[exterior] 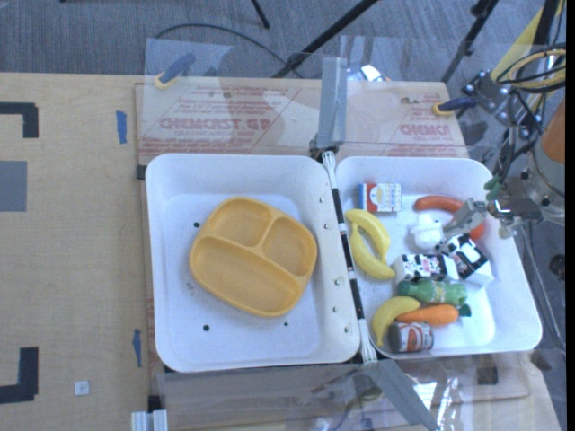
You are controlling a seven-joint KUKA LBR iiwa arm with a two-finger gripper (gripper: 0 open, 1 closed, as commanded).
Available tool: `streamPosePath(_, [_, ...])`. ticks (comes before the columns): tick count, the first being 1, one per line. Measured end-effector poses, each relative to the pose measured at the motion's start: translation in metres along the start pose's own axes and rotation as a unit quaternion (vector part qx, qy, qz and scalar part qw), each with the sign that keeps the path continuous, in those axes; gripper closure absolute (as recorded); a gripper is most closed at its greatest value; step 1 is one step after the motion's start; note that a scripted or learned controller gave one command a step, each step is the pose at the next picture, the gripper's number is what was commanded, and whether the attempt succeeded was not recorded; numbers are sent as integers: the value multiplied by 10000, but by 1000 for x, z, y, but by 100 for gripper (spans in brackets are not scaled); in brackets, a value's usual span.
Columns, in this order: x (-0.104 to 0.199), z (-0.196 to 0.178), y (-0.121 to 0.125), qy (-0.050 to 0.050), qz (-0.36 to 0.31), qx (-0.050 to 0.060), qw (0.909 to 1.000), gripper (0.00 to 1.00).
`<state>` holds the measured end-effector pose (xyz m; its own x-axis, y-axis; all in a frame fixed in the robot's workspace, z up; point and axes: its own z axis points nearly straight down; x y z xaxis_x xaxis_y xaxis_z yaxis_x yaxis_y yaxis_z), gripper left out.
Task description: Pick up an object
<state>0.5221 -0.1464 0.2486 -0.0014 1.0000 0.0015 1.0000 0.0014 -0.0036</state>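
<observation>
Nearest the camera in the right bin (517, 326), against its front wall, lies a small can (411, 337) with a red label, on its side. Just behind the can: a yellow banana (392, 312) and an orange carrot (433, 314), touching. Behind the carrot, a green vegetable piece (432, 291), then a black-and-white carton (424, 267) lying flat. Left of the carton, a second, larger banana (368, 242) runs along the bin's left wall. Behind the carton, a white rounded object (425, 235). Farther back, a red sausage (440, 204), and left of it a small red-and-white box (381, 197) near the rear wall.

Left bin (175, 187), beside the right bin, holds one yellow divided plate (252, 255), three compartments, roughly centred, tilted relative to the bin's walls. Both bins sit on the counter (63, 241).

Arm enters from the right of the right bin, low over its right half. Jaws (460, 233) sit just right of the white rounded object, above a dark-printed packet (469, 257). Whether the jaws are parted or closed, or gripping anything: cannot tell.
</observation>
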Motion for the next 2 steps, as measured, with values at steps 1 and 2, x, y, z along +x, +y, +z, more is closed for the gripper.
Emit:
streamPosePath(1, [-33, 149, 39, -16, -482, -32, 9988, 0])
streamPosePath(2, [-55, 84, 10, -18, -857, -33, 9963, 0])
